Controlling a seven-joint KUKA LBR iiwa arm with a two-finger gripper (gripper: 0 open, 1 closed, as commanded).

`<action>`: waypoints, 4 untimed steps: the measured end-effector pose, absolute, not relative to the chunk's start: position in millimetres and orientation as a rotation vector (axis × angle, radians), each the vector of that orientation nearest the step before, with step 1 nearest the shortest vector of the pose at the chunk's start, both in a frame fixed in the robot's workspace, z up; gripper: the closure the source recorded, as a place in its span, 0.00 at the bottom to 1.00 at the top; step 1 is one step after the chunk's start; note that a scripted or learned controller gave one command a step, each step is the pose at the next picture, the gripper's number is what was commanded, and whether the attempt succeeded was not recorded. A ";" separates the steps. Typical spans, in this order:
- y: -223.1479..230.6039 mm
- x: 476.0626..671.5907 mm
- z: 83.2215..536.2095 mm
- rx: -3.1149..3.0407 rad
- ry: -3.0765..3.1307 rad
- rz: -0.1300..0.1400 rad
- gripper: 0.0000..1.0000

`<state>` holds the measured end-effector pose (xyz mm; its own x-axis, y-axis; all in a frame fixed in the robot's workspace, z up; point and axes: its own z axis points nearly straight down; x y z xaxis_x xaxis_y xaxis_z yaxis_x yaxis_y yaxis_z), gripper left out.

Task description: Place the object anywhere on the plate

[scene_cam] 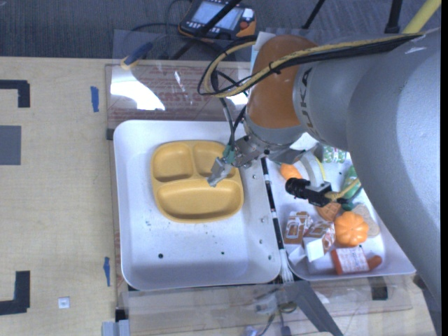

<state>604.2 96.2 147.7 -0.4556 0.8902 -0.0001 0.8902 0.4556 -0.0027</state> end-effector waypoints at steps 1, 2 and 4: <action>126.5 567.4 92.6 -2.000 -2.447 -0.020 0.00; 115.1 569.5 99.5 -2.018 -2.444 0.001 1.00; 103.9 654.6 130.3 -1.863 -2.504 0.027 1.00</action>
